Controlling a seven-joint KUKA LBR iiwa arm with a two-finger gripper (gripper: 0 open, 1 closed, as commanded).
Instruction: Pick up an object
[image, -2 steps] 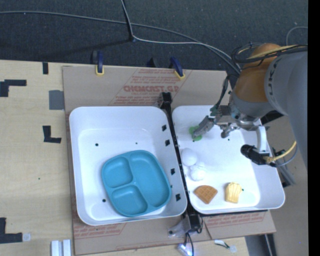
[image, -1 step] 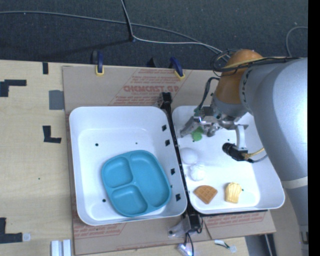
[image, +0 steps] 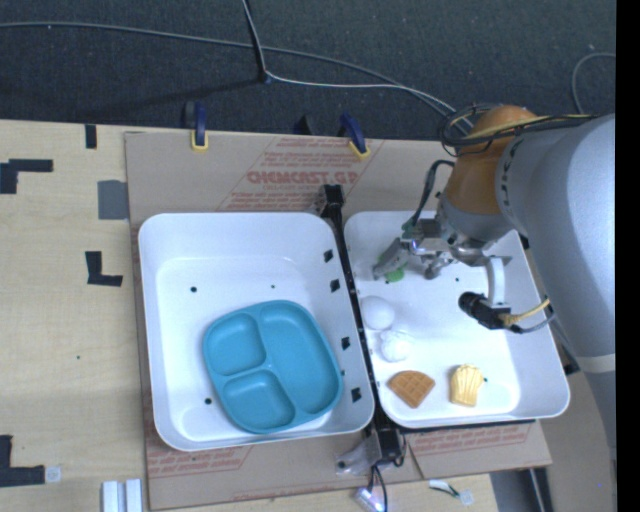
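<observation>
My gripper (image: 412, 260) hangs low over the far part of the right bin (image: 535, 400), reaching in from the right under the orange wrist band. A small green object (image: 393, 271) lies right at the gripper's left tip; whether they touch is unclear. Two white rounded objects (image: 378, 313) (image: 394, 347) rest along the bin's left wall, nearer the camera than the gripper. At the bin's near side sit an orange-brown wedge-shaped piece (image: 411, 387) and a pale yellow ridged piece (image: 465, 385).
The left bin (image: 165, 260) holds a blue divided plate (image: 270, 365) in its near half. A black divider with clips (image: 345, 290) runs between the bins. A black cable connector (image: 482, 309) juts out from the arm over the right bin.
</observation>
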